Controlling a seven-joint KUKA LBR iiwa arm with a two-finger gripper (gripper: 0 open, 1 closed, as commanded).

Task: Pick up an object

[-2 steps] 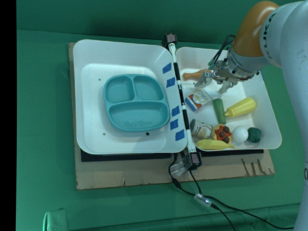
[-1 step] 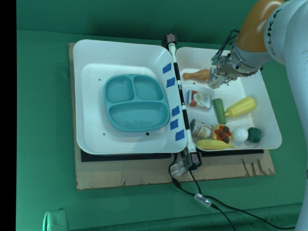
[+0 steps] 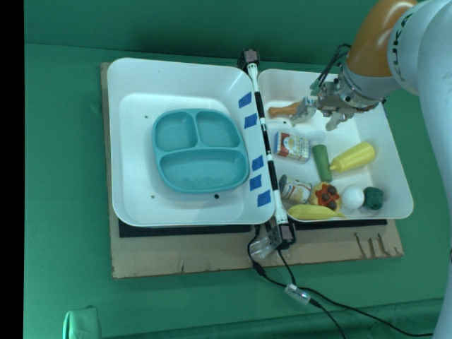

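- you are looking at the left bin [image 3: 134,90], which is holding just a teal divided plate [image 3: 200,149]; nothing there is lying near the arm, so the coming move is not turning on it.
- moving right across the divider, you are finding the right bin [image 3: 392,136] carrying all the small objects, most of them crowding its near half.
- the brown drumstick-shaped piece [image 3: 284,109] is lying in the far left part of that bin, its long axis running roughly left to right, its thicker end pointing toward the gripper.
- the gripper [image 3: 319,115] is hovering just to the right of that piece, over the far part of the bin; its fingers are standing apart, splayed, with nothing between them.
- in your place i would be judging the drumstick as the likeliest target: it is sitting just beside the left finger, to the gripper's left, while the printed packet [image 3: 292,146], green piece [image 3: 322,162] and yellow bottle [image 3: 352,157] are all lying nearer the camera, below the fingers.
- the risk i am seeing: the fingers are seeming to span along the piece's long axis, not across it, so a close may be nudging it away.
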